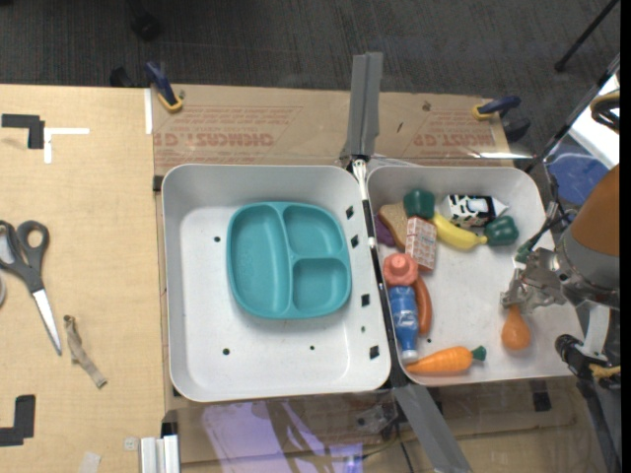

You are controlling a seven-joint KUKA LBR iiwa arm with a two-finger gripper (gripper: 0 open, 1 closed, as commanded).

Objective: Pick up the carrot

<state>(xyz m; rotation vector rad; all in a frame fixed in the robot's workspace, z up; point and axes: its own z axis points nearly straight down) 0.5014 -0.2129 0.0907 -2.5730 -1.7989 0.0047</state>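
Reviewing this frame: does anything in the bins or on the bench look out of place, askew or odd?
Nothing is spilled or broken. The toys are crowded in the right bin, the bottle lying flat. The carrot lies by the near wall, while the gripper hangs above a small orange piece instead.

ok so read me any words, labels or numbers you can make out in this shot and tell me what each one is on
Cardboard sheet behind the bins: red print, upside down and mirrored, too blurred to read for certain.
Small pink carton in the right bin: label too small to read.
Blue bottle: label too small to read.
Black-and-white carton: a pattern, no legible text.
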